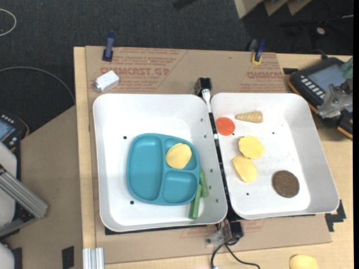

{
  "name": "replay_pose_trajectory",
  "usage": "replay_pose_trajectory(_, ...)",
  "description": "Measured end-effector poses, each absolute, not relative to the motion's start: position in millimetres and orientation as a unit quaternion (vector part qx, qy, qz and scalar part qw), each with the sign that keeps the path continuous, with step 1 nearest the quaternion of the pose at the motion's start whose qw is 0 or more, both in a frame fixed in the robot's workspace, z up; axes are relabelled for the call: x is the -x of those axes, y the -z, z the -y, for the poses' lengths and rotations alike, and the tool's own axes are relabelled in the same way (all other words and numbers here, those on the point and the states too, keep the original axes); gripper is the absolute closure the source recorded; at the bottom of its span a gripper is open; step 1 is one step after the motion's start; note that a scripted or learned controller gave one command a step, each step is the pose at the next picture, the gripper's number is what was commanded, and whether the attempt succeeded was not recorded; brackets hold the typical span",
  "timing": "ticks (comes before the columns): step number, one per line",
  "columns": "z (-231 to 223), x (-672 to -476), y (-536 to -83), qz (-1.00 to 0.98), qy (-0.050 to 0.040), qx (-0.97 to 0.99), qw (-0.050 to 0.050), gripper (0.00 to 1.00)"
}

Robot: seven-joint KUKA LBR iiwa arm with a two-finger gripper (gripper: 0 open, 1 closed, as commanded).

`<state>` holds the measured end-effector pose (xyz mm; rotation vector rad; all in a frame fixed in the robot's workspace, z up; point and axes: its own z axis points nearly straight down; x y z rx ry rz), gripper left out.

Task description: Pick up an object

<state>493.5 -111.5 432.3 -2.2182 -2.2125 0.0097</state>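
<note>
Toys lie in two bins; we see a slim green pod (196, 198) in the left shallow white bin (106, 150), against the teal divided plate's (146, 167) right rim, its long axis running near-to-far. We cannot tell the gripper's state.

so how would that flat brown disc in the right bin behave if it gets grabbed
The brown disc lies flat and looks thin, so it probably won't roll, but its low edge may be hard to pinch. It looks stiff and light, so a push would likely slide it.
</note>
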Motion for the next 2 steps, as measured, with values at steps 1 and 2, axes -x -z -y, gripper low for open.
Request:
replay_pose_trajectory(1,108,-477.9,-350,0.707,-0.0027,0.708,0.004,1.00)
replay_pose_trajectory(2,-38,-495.6,-410,0.713,0.0046,0.701,-0.001,1.00)
